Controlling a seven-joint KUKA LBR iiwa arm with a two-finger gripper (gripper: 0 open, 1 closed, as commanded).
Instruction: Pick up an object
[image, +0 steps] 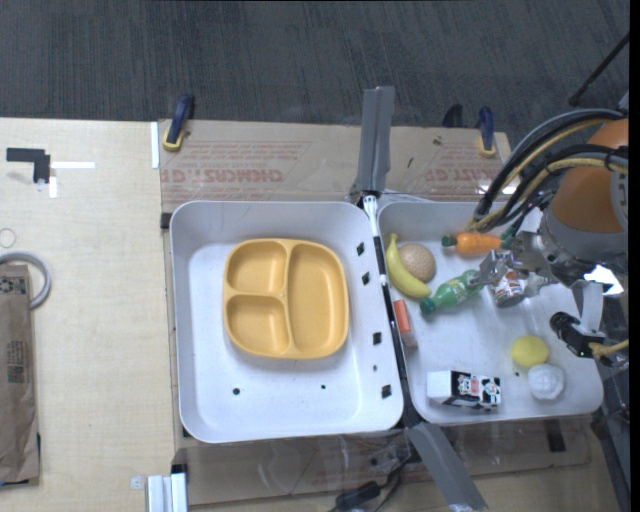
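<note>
1. We see two white bins on the surface. The left bin holds a yellow divided plate. The right bin holds the loose objects.

2. In the right bin: a banana at the upper left with a tan ball touching it; a carrot near the back wall; a green bottle lying tilted, near the middle; an orange stick along the left wall; a black-and-white carton at the front; a lemon and a white lid at the front right.

3. The arm comes in from the right, low over the right bin. The gripper sits just beside the bottle's right end, with a small red-and-white thing under or against it.

4. Gripper state: we cannot tell. Metal parts and clutter overlap there, and nothing reads clearly as clamped.

5. Progress, as we judge it: the approach is made and the gripper is down among the objects. No object looks lifted; all seem to rest on the bin floor.

6. Left to do: secure a hold on one object, likely the bottle or the small red-and-white thing, and raise it clear.

7. Risk: crowding near the bottle and carrot could spoil the grasp.
</note>
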